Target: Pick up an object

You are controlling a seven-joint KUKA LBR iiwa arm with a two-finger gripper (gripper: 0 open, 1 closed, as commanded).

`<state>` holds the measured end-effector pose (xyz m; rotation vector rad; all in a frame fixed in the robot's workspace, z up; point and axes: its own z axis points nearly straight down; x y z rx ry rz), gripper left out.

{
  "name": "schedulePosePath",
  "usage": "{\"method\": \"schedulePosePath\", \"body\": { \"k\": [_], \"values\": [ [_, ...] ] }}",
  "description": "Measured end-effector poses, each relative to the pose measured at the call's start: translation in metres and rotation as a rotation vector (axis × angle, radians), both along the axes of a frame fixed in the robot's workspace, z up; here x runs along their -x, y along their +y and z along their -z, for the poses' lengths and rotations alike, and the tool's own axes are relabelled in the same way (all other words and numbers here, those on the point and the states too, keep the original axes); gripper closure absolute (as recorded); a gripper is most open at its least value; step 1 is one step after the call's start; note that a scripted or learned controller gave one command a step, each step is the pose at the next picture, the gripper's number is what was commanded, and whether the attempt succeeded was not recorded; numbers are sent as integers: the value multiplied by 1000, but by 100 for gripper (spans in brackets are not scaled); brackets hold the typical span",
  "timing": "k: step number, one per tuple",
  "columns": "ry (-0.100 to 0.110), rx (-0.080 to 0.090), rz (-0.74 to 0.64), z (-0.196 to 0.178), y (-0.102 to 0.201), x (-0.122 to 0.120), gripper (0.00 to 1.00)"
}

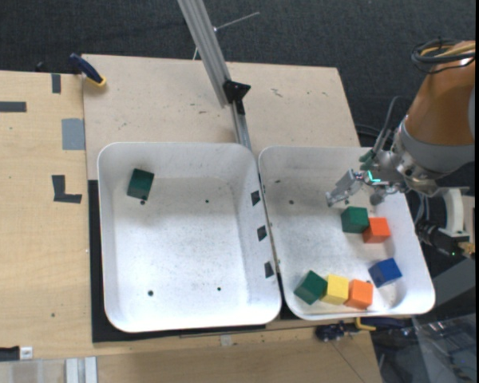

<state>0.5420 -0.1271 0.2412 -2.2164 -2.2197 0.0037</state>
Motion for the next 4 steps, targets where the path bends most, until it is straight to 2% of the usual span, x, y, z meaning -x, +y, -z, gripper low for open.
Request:
{"method": "schedulePosePath", "body": {
  "k": [1, 3, 4],
  "values": [
    [-4, 1, -2, -2, 0, -1, 0],
    [2, 2, 0, 96, -4, -13, 0],
    [3, 1, 0, 151, -3, -11, 0]
  ]
}}
